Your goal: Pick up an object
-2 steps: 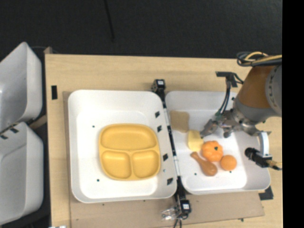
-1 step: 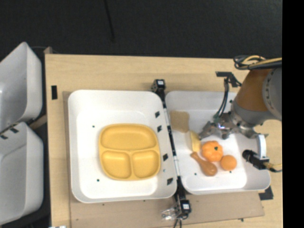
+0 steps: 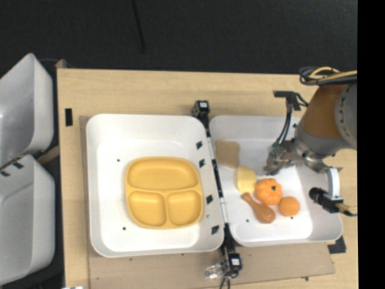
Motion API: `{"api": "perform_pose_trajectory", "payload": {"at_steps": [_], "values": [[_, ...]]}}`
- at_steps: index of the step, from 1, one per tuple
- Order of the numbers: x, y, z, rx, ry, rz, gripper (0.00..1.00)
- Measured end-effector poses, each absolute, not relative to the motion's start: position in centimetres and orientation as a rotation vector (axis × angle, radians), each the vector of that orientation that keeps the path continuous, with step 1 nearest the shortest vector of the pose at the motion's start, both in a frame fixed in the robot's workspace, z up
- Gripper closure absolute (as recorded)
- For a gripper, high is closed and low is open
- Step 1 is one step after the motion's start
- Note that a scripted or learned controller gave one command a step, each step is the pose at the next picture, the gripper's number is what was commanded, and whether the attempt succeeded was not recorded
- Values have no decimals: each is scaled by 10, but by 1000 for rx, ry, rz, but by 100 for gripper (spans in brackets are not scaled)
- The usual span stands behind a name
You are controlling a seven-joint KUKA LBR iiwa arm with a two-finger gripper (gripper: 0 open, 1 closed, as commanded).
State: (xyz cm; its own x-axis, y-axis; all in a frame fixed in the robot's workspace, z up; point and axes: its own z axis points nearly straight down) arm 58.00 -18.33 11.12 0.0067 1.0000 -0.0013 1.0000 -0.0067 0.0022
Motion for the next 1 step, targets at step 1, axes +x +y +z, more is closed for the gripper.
{"api": "perform_pose_trajectory", "payload": {"at_steps": [1], "values": [[589,-184,158,2215,2220,4,100]]}}
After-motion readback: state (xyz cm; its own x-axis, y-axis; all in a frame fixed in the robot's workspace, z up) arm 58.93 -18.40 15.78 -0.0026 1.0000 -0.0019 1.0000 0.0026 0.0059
